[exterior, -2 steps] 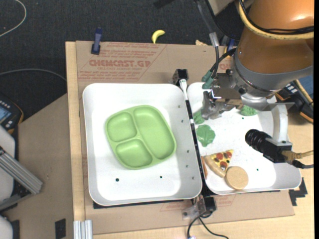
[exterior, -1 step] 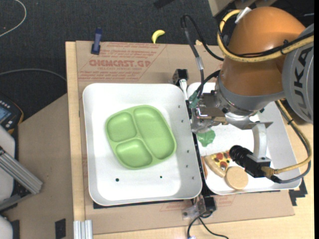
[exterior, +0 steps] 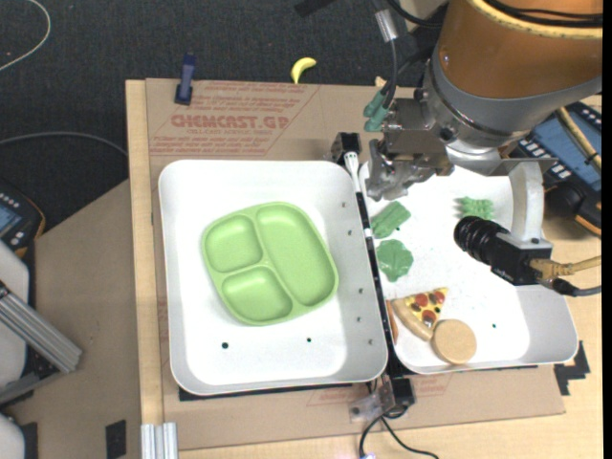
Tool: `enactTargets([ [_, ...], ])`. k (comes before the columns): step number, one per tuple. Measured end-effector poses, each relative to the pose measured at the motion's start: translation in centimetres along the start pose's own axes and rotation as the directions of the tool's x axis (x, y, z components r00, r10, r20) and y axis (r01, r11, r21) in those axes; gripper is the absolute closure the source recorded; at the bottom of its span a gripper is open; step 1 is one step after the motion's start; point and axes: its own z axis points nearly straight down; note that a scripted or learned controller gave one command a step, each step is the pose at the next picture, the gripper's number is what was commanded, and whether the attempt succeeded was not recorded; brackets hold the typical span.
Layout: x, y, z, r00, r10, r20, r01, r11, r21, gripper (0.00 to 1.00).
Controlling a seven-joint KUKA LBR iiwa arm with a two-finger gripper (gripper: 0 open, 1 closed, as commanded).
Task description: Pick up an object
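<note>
End effector (exterior: 387, 187) low over right bin's (exterior: 535, 347) far-left corner; finger state indiscernible. Risk: striking bin wall, missing green leaf piece (exterior: 390, 220).

Robotics lab, industrial arm (exterior: 516, 55) reaching over two white bins (exterior: 191, 285) sitting on a cardboard-topped bench (exterior: 239, 122), cables (exterior: 29, 27) trailing across dark carpet, aluminium framing (exterior: 33, 333) standing at left, toy food (exterior: 421, 309) lying as test props
</note>
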Motion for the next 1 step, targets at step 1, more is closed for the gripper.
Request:
enactTargets([
  [1,-0.16,-0.03,-0.33,1.0,0.004,0.005,-0.004,1.0,0.012,1.0],
])
